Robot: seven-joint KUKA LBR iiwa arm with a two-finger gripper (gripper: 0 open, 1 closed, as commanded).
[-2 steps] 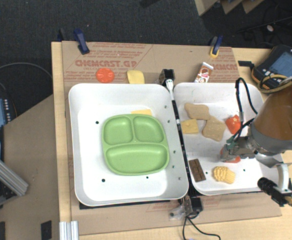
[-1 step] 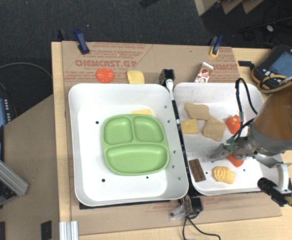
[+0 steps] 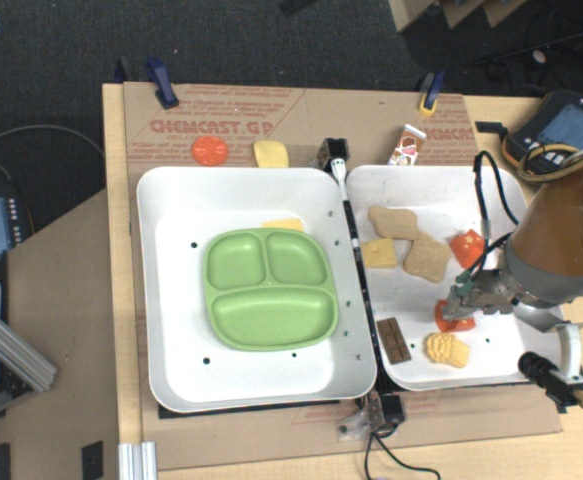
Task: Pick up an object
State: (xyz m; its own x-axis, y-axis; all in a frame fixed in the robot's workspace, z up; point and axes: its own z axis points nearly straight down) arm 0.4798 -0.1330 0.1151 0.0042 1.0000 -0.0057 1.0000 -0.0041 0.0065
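While the arm reaches in from the right side of the camera view, its claw (image 3: 463, 306) hangs low over the right bin (image 3: 501, 370), directly above a small red-orange object (image 3: 449, 317) that lies on the bin floor near the front. Whether the claw is apart or together cannot be told from here, since the wrist hides the tips, and nothing shows that the red piece is yet lifted. Around it the bin is crowded: a yellow ridged piece (image 3: 448, 349) sits just in front of it, a second red object (image 3: 468, 245) lies behind, two tan bread-like pieces (image 3: 393, 222) and (image 3: 427, 260) lie further back with a pale yellow cube (image 3: 378, 255) beside them, and a dark brown bar (image 3: 394, 339) rests against the bin's left wall. The left bin (image 3: 161, 298) carries a green divided plate (image 3: 269, 289) with a yellow slice (image 3: 283, 225) peeping out behind it. The step in hand looks like the descent onto the red-orange object, so the task seems barely begun. To do it well, the claw should be centred on the red piece so that both sides meet it evenly, kept clear of the yellow ridged piece that could be nudged or caught along with it, and brought right down near the bin floor before closing. A small, low toy may slip out sideways, so a straight, unhurried rise is wise.
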